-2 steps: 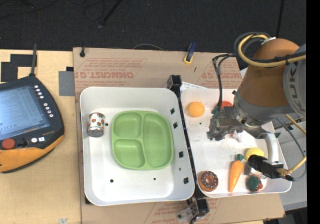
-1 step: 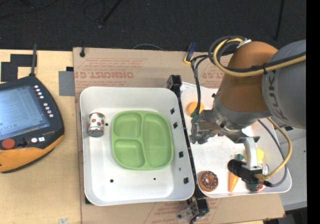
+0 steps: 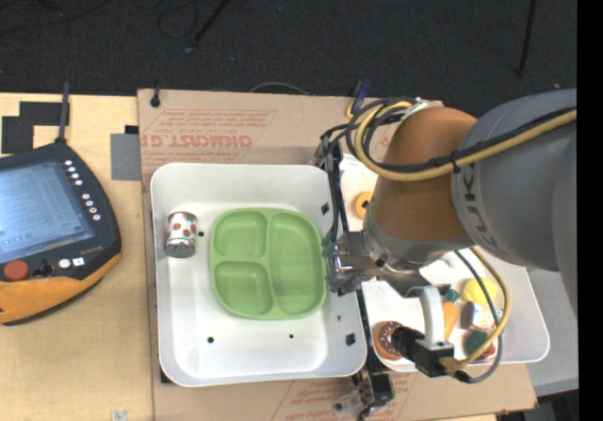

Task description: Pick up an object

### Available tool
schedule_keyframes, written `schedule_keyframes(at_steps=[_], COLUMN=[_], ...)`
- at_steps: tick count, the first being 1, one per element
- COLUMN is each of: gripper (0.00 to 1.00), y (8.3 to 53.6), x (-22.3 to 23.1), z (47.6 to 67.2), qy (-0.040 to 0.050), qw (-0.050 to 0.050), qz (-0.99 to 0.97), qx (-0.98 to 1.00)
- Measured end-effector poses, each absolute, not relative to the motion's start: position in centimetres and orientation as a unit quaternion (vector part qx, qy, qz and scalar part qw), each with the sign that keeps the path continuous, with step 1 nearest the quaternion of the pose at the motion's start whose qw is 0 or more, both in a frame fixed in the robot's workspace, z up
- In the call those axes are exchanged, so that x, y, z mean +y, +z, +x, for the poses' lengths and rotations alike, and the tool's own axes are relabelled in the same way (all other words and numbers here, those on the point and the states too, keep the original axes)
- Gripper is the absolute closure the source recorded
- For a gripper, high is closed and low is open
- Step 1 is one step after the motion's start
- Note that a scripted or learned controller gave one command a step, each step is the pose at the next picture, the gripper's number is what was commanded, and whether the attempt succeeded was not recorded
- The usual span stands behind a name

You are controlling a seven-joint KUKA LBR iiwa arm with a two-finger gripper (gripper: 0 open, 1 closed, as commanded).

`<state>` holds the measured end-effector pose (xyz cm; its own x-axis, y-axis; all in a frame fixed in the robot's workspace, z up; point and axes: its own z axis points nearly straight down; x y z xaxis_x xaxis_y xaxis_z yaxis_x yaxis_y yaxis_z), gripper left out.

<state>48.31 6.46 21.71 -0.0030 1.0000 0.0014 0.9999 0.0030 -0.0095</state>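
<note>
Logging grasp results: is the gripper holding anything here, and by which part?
It cannot be told. The arm hangs over the right bin and hides whatever lies under its wrist.

we see a thick grey arm [image 3: 528, 184] with a rounded orange band [image 3: 424, 174] above the wrist. letters [image 3: 468, 201] mark the grey shell just beside the band. black and yellow cables [image 3: 361, 141] loop over the orange part, and one yellow cable runs along the grey shell.
</note>
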Motion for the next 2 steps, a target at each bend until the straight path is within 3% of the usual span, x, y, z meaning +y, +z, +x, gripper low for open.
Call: schedule_keyframes(at_steps=[1,2], gripper=[1.0,1.0], y=[21.8,22.4], x=[8.2,6.7], z=[47.5,47.7], qy=[0.0027,0.0019], qw=[0.003,0.001], qz=[-0.706,-0.707], qx=[-0.708,-0.707])
